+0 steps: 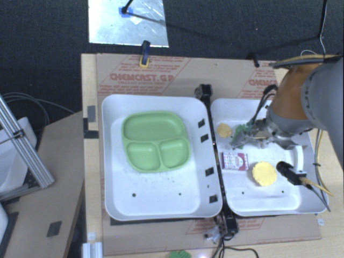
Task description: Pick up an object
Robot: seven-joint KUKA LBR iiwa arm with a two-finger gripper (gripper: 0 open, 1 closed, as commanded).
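Grey arm (317, 98) reaching left, hand (240, 136) low in right bin (269, 203)

the grey arm (322, 95) reaches in from the right edge, its orange band (290, 93) sitting just above the wrist. the wrist bends down and toward the left, ending in the gripper (240, 137), which points left and low. the fingers are too blurred and dark to read.
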